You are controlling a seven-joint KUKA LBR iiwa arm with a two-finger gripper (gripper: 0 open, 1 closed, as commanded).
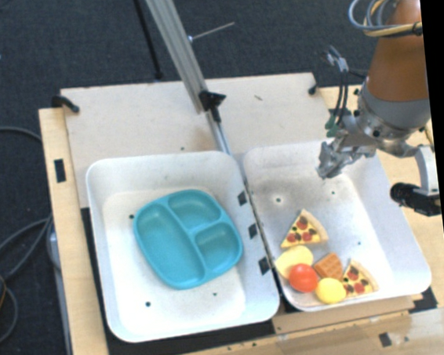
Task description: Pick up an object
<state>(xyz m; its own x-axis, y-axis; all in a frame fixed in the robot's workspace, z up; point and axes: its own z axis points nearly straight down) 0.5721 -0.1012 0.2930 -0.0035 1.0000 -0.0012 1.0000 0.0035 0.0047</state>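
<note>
The tool [330,165] is seen above the upper part of the right bin [382,195], hanging from the grey wrist below the orange band of the arm [395,60]. How far it is parted cannot be told from this angle, and nothing is seen in its grasp; whether it touches the bin floor cannot be told either.

At about six o'clock from the tool, well apart from it, a pizza slice [304,229] lies flat, a yellow wedge with red rounds on top. Further toward six o'clock, in the bin's near corner, a cluster of toy foods is gathered: a pale yellow piece [289,260], a red tomato [302,278] touching it, a brown waffle-like square [328,265], a yellow lemon [330,290], and a second pizza slice [358,277] at the cluster's right side.

At about nine o'clock from the cluster, in the left bin [113,192], a teal divided plate [187,237] with three compartments is laid. Both bins are borne by a pale surface [144,114].
</note>
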